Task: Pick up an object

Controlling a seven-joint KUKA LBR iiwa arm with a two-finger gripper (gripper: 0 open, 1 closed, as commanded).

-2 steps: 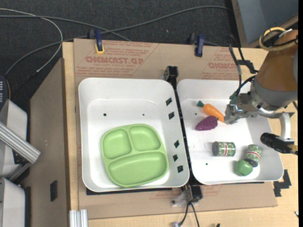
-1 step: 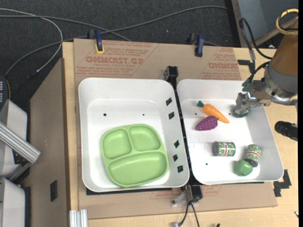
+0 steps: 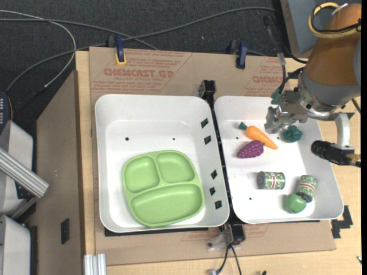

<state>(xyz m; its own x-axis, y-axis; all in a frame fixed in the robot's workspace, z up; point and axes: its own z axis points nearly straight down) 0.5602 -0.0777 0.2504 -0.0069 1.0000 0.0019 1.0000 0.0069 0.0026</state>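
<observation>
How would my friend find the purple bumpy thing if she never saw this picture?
Look at the white bin on the right, not the one holding the green plate. Near its left side, just below the orange carrot, lies the purple grape bunch. It is the only purple, knobbly thing among the toys.

plate [image 3: 163, 188] green | carrot [image 3: 261, 135] orange | grapes [image 3: 250, 149] purple | bins [image 3: 109, 153] white

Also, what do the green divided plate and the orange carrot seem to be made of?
The green divided plate looks like matte moulded plastic: one even colour, soft rounded ridges, no glare. The orange carrot with a green top is probably a smooth plastic toy, given its uniform colour, though rubber is possible.
</observation>
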